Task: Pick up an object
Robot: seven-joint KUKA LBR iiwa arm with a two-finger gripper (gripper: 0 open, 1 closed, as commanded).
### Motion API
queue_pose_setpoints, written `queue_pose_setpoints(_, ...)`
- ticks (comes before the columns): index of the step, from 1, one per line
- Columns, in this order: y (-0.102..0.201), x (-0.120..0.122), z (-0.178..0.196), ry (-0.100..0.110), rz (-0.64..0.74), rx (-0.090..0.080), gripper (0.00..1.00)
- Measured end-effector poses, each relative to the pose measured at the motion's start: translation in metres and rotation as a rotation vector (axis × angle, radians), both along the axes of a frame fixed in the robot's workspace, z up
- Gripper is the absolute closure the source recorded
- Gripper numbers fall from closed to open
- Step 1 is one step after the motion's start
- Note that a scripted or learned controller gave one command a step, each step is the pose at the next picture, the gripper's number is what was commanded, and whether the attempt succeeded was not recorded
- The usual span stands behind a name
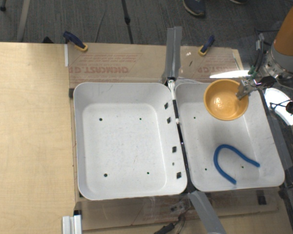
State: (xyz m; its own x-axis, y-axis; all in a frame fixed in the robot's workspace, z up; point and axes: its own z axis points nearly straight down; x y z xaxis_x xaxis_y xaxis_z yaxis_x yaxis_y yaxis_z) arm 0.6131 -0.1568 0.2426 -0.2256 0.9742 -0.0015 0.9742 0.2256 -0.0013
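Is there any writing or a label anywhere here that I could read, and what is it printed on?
"CHEMCAST GP": red print, seen upside down, on the brown cardboard behind the left bin.
A smaller red line under it: too blurred to read.
Fainter red print on the cardboard behind the right bin: too faint to read.
The orange bowl and blue hose bear no text that I can see.

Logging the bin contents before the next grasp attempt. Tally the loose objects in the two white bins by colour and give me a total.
Yellow-orange: 1, the bowl at the far end of the right bin.
Blue: 1, the bent blue tube near that bin's front.
Total: 2, both in the right bin.
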Motion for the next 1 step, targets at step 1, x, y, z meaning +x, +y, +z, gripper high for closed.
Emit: queue_pose_setpoints(1,0.0000,0.0001,0.0004,-0.001,0.000,0.000,0.00)
